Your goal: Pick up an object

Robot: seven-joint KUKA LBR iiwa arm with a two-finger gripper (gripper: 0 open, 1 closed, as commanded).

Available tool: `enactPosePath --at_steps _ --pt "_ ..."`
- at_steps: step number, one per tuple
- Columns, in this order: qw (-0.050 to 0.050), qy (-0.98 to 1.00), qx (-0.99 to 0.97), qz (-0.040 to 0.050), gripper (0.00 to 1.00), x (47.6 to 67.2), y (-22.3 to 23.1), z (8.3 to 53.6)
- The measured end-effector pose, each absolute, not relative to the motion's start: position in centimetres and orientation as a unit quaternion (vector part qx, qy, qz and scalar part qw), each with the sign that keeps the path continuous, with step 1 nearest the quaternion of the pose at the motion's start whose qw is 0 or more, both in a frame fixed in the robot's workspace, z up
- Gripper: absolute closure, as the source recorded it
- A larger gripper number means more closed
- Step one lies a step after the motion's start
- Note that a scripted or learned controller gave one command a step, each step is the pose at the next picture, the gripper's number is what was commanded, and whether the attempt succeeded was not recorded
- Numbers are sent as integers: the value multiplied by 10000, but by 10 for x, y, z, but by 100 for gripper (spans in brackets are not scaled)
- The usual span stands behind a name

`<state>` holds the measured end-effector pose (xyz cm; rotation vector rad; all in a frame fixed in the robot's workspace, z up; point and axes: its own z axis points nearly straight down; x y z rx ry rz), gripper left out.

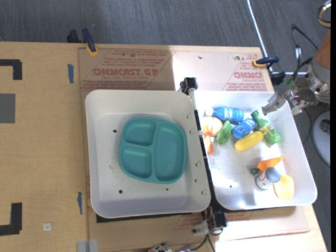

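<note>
Nearest the camera, the left bin [100, 193] holds a teal divided plate [153, 149]. Right bin [302, 167]: a yellow toy [248, 140] lies among mixed toys, long axis running lower-left to upper-right. Gripper [274, 103] sits at the bin's upper-right rim; its finger state cannot be determined.

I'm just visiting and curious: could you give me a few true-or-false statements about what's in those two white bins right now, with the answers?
1. The teal plate lies in the left bin. True.
2. The plate has three compartments. True.
3. The toys are piled in the left bin. False: they lie in the right bin.
4. The gripper holds the yellow toy. False: the toy lies on the bin floor, apart from the gripper.
5. A blue toy lies in the right bin. True.
</note>
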<state>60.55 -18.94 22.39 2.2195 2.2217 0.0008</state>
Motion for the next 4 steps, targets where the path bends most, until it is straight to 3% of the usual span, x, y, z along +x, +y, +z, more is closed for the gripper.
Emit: enactPosePath --at_steps 1,2,3,4 --pt "9 7044 7098 8 0 572 -151 86" --pt "7 7283 6853 4 0 512 -157 86" --pt "28 8257 5641 10 0 502 -126 87" --pt "21 9159 4015 5 0 489 -168 86"
